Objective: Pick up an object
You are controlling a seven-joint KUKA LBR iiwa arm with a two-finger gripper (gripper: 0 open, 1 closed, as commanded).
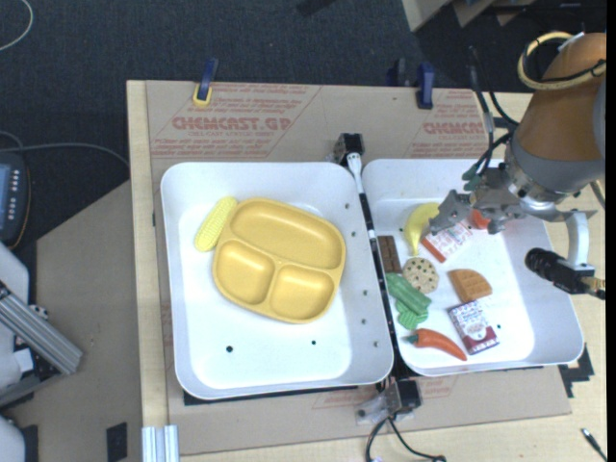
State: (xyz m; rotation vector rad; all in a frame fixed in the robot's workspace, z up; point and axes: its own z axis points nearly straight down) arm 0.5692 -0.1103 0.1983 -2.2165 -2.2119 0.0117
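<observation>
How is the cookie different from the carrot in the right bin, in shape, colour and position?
The cookie is round, pale tan with dark specks; the carrot is long, tapered and orange-red. The cookie lies nearer the middle of the right bin, close under the gripper; the carrot lies near the bin's front edge. Both lie flat, beside the green vegetable.

Tray in left bin, corn beside it — cookie, carrot in right bin

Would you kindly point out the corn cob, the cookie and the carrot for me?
corn cob (215, 222): camera view, middle of the cob.
cookie (420, 273): camera view, centre of its top face.
carrot (441, 342): camera view, middle of the orange body.
</observation>
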